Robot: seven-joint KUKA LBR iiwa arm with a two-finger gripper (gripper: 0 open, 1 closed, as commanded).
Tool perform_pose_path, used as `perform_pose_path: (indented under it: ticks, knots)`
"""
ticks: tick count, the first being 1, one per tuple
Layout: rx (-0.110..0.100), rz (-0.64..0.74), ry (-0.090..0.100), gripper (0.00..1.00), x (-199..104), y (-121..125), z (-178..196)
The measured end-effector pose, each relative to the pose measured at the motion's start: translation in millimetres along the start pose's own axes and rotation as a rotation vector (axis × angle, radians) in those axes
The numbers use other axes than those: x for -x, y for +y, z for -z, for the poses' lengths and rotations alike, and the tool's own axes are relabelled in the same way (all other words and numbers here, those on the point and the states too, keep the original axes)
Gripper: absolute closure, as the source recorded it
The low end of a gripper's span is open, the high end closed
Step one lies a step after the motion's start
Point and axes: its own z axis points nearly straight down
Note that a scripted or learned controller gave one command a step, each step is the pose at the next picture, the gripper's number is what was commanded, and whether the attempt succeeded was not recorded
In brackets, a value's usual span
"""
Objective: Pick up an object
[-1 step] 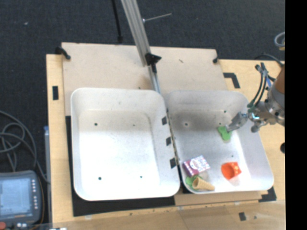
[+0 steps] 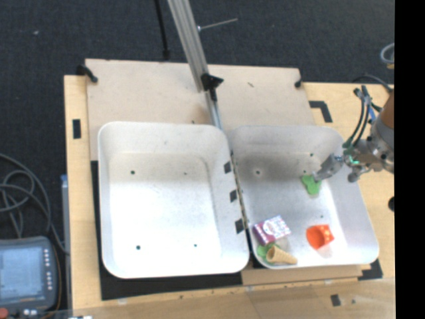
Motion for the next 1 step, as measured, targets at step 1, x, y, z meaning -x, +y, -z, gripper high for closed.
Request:
perform_pose_path:
  ticks: [1]
  knots:
    - [-0.005, -0.004, -0.001, 0.0, 4.3, 9.0, -53.8]
